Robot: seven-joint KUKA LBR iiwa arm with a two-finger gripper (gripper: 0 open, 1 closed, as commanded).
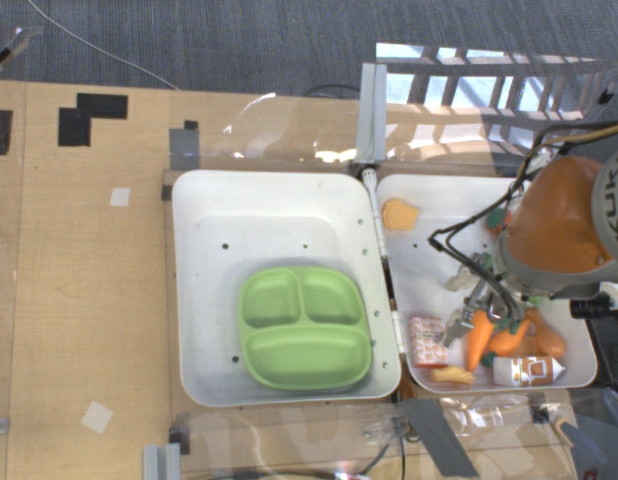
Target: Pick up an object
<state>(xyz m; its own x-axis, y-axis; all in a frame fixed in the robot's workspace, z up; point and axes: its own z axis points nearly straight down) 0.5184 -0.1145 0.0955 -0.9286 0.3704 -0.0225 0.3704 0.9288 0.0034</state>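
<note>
- Carrot (478,341) lay in the right bin (429,268), near its front edge, among other toy food.
- Gripper (469,320) sat right over the carrot's top end; jaws looked slightly apart, can't tell if they touched or gripped it.
- Just beside it: red-and-white packet (425,340) on the left, small yellow piece (451,374) in front, white bottle (527,370) on the right.
- Round orange cookie (399,214) well apart, at the bin's back left corner.
- Left bin (219,218) held a green divided plate (305,328).
- Both bins sat on the wooden worktop (79,298).
</note>
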